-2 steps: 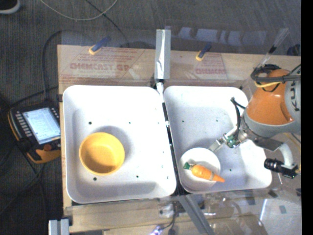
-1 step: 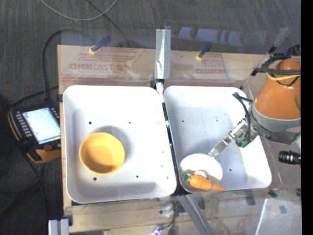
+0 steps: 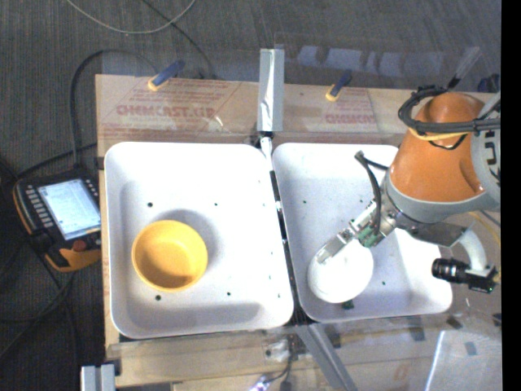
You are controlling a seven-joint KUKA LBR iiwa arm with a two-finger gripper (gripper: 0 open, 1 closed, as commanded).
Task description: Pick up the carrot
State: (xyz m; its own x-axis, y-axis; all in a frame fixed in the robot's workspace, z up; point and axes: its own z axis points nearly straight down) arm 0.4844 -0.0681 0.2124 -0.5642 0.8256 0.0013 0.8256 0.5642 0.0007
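Though the gripper point(image 3: 326, 253) hangs low over a white plate point(image 3: 340, 277) in the right bin point(image 3: 326, 177), I cannot tell its grip, so locating the carrot seems the step in hand.

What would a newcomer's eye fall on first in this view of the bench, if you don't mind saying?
Most likely the yellow bowl, upright in the near part of the left bin. Next comes the arm's orange band over the right bin, with the gripper low above a white round dish near that bin's front edge.

Yellow bowl point(image 3: 169, 255) in left bin point(image 3: 195, 161); white plate point(image 3: 340, 275) in right.
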